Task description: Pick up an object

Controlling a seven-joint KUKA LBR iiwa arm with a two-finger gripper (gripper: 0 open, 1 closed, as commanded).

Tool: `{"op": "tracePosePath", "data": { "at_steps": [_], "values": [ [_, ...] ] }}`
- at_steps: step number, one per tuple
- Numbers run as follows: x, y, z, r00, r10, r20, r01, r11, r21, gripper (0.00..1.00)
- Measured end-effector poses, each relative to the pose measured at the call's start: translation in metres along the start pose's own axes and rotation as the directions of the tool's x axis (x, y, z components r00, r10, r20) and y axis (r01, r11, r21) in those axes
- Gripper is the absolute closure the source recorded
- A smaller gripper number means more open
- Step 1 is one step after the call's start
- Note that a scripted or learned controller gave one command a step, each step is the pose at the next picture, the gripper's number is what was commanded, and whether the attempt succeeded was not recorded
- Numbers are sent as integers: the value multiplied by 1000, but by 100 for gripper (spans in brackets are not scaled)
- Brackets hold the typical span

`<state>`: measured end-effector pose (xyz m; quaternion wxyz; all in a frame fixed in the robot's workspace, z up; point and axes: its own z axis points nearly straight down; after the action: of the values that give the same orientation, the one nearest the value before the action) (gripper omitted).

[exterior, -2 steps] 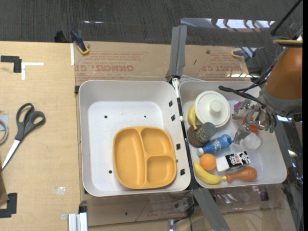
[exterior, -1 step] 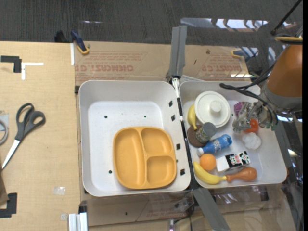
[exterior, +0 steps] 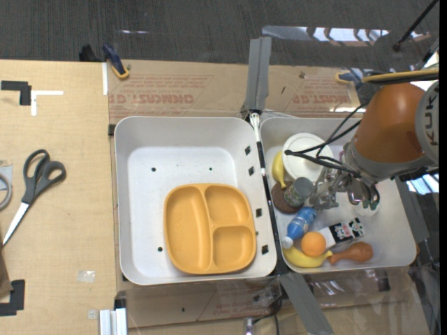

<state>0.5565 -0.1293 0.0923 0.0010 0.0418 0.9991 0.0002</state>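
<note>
A: Nearest the camera, right bin (exterior: 401, 253)?
B: A banana (exterior: 304, 257) along the front wall, an orange (exterior: 313, 243) resting on it. Just beside, a brown chicken-drumstick toy (exterior: 353, 252). Behind that, a small black-and-white box (exterior: 345, 230).

A: Next row back?
B: A blue bottle (exterior: 300, 224) with a white cap, lying tilted towards the front left corner. Beyond it a dark brown disc (exterior: 284, 198) and a grey cup (exterior: 302, 188), touching or overlapping.

A: The gripper (exterior: 340, 192)?
B: Low in the middle of the right bin, just right of the grey cup. Whether its fingers are parted or closed cannot be told; nothing is seen between them. The arm, with its orange band, comes in from the right.

A: Far end of that bin?
B: A white bowl (exterior: 305, 152), with a yellow item at its left edge, partly hidden.

A: Left bin (exterior: 140, 187)?
B: One yellow divided plate (exterior: 209, 227), three compartments, lying flat towards the front right.

A: Outside the bins?
B: Scissors (exterior: 33, 181) on the bench at left, well apart. Cardboard (exterior: 174, 89) behind both bins.
</note>
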Motion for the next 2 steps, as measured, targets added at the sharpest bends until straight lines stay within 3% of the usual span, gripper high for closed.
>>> {"op": "tracePosePath", "data": {
  "at_steps": [1,2],
  "values": [
    [-1,-93,-108,983,-183,3,183,983,2,100],
    [-93,-50,-1,1000,13,5,-13,1000,1,100]
  ]
}}
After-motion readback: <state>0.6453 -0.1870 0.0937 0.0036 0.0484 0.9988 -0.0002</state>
